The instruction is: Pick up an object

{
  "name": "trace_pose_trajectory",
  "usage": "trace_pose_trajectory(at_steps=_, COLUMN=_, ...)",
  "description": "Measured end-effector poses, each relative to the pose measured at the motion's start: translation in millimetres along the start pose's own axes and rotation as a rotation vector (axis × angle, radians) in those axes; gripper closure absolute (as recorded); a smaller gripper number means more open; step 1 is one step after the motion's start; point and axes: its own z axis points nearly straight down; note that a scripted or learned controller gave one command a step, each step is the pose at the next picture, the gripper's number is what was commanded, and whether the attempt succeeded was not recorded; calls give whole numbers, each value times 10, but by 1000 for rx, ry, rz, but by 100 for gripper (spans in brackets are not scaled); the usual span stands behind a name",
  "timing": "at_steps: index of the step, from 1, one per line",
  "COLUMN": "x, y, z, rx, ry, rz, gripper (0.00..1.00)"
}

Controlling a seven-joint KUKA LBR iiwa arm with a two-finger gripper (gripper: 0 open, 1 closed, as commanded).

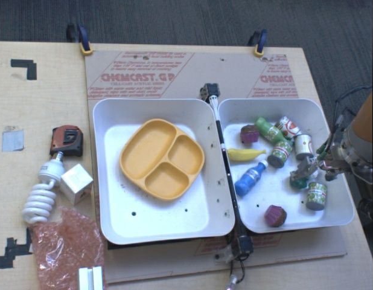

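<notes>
The gripper hangs low at the right bin's far right side, over a small dark-green object; whether it has closed on anything I cannot tell. A green-labelled can lies just beside it, a blue bottle further left, probably scattered loose for picking.

We see the yellow divided plate alone in the left bin. Right of that plate, the right bin holds a banana, a blue bottle and small cans, with the gripper among them.
</notes>
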Motion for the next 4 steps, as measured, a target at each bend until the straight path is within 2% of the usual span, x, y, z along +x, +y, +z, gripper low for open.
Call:
trace_pose_trajectory(at_steps=1, x=-5, y=263, z=1050, rx=0, ry=1, rz=1, gripper=0)
trace_pose_trajectory(at_steps=2, x=-9, y=275, z=946, rx=-2, ry=0, rz=3, gripper=100)
trace_pose_trajectory(at_steps=3, x=-9, y=273, z=950, rx=-2, ry=0, rz=2, gripper=0)
trace_pose_trajectory(at_steps=4, x=442, y=-40, z=1052, rx=1, ry=1, rz=1, gripper=0)
